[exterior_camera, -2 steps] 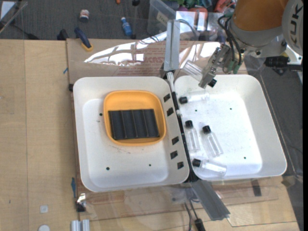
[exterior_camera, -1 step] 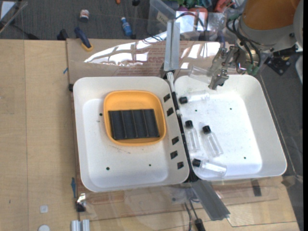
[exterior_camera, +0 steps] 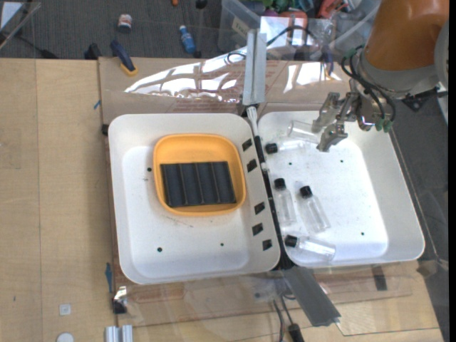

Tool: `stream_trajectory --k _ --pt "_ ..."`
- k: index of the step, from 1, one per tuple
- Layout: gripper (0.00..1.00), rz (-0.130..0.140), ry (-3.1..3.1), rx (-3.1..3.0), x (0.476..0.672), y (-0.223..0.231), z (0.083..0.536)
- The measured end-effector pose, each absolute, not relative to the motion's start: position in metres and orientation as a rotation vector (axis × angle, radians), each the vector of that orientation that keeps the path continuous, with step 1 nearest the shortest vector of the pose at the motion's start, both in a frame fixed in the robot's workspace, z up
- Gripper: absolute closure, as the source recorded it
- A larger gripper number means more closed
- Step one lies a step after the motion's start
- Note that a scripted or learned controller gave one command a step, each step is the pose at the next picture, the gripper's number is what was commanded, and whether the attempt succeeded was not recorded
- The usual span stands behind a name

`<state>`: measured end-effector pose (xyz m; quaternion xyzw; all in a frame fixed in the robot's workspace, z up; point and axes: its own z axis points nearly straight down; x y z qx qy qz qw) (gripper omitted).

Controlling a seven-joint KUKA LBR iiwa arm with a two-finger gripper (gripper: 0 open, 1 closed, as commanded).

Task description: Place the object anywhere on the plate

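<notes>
An orange plate (exterior_camera: 200, 150) sits in the left bin (exterior_camera: 135, 212). A black ridged rectangular object (exterior_camera: 197, 183) lies flat on the plate, covering most of its middle and front. My gripper (exterior_camera: 328, 130) hangs over the back part of the right bin (exterior_camera: 370, 191), well to the right of the plate. It is open, with nothing between its fingers. A clear vial (exterior_camera: 303, 129) lies just left of the gripper on the bin floor.
Several clear vials with black caps (exterior_camera: 311, 206) lie in the right bin's left and front parts. A ridge with black clips (exterior_camera: 256, 191) divides the two bins. A metal bar (exterior_camera: 254, 70) stands behind the bins. A clutter-filled tub (exterior_camera: 285, 6) sits at the back.
</notes>
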<state>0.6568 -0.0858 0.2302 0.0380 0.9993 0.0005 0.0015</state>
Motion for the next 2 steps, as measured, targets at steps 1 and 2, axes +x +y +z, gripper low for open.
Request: stream_trajectory --k 1,2 --pt "1.00 0.000 3.114 -0.339 0.635 -0.088 0.268" --pt "1.00 -0.001 3.125 -0.171 0.669 -0.112 0.308"
